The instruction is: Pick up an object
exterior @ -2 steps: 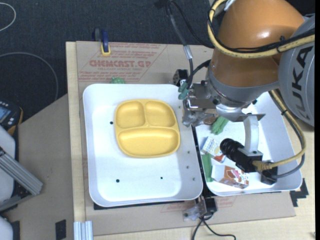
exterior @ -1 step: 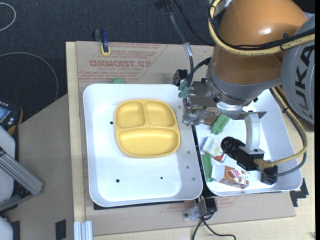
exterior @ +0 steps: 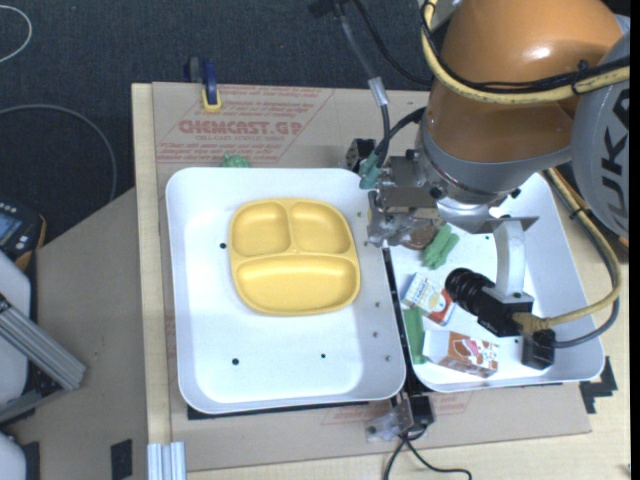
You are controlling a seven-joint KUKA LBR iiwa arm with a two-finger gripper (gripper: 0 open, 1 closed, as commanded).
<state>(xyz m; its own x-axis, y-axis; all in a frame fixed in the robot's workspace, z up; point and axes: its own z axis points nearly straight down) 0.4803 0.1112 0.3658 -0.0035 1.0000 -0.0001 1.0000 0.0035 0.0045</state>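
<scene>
My gripper (exterior: 398,220) hangs low over the far left corner of the right bin (exterior: 570,268), close to the wall between the two bins. A green object (exterior: 439,248) lies just right of it. Nearer the front lie a small white, blue and red packet (exterior: 424,296), a flat red and white packet (exterior: 470,353) and a green strip (exterior: 415,340). The big orange and grey arm covers much of the right bin's far half.
The left bin (exterior: 200,298) holds a yellow divided plate (exterior: 294,256) in its far half. Cardboard (exterior: 250,118) lies behind the bins, with a blue and yellow clamp (exterior: 209,83) on its far edge.
</scene>
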